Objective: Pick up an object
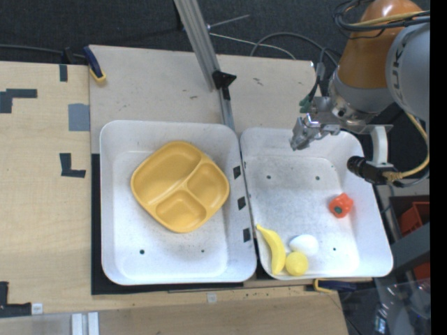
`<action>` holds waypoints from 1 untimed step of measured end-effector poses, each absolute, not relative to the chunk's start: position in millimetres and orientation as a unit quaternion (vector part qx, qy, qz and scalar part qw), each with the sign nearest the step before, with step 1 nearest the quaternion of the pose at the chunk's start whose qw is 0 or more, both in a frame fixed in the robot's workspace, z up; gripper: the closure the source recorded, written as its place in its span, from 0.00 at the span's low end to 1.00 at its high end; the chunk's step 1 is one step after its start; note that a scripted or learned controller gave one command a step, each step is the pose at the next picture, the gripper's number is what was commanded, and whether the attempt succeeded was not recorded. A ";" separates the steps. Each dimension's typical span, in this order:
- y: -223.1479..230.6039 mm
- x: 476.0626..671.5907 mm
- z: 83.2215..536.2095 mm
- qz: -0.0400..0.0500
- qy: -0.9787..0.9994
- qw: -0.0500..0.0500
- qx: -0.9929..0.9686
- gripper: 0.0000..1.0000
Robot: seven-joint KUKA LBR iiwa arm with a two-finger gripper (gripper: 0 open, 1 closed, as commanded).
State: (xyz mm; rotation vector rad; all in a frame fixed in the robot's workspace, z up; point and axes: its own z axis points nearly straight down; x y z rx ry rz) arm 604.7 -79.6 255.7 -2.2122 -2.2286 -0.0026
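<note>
The right bin (279,187) holds a small red-orange object with a green top (340,205) near its right side. A yellow banana (272,248), a white egg-shaped object (304,243) and a small yellow round fruit (296,263) lie together at its front edge. My gripper (302,138) hangs over the far rim of the right bin, well away from all of these objects. Nothing shows between its fingers.
A yellow divided plate (180,185) lies in the left bin (119,250). A slanted metal pole (199,40) crosses the bench behind the bins. Cables trail at the back right. The arm's body fills the upper right corner.
</note>
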 end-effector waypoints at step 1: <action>-36.1 613.1 248.9 0.000 -0.709 0.001 -0.705 1.00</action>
